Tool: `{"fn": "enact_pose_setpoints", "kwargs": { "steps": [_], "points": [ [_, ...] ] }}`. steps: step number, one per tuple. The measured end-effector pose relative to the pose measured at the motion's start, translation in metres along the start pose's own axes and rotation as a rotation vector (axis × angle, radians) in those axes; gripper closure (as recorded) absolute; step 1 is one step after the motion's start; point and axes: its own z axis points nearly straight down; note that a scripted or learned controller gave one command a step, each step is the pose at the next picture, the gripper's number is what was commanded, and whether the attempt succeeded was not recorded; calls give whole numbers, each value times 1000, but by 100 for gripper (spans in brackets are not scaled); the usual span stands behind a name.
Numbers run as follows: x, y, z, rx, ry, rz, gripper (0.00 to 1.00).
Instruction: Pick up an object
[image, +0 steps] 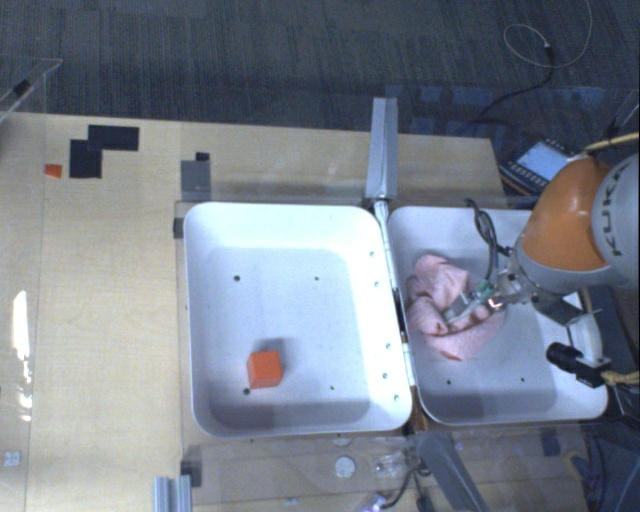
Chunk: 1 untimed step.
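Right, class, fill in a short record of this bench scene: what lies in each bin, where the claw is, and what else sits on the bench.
left bin: one orange block, near the front
right bin: crumpled pink cloth, toward the bin's left side
claw: down at the pink cloth, on its right side
arm: reaches in from the right, orange band showing
bench: black shapes and a small orange square, far left corner

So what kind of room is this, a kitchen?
Probably a robot lab, not a kitchen: a robot arm reaches over two white bins on a wooden bench, with cables lying on the floor.
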Motion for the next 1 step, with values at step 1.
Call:
{"fn": "enact_pose_setpoints", "kwargs": {
  "steps": [1],
  "points": [
    [17, 22, 0, -2, -3, 24, 0]
  ]
}}
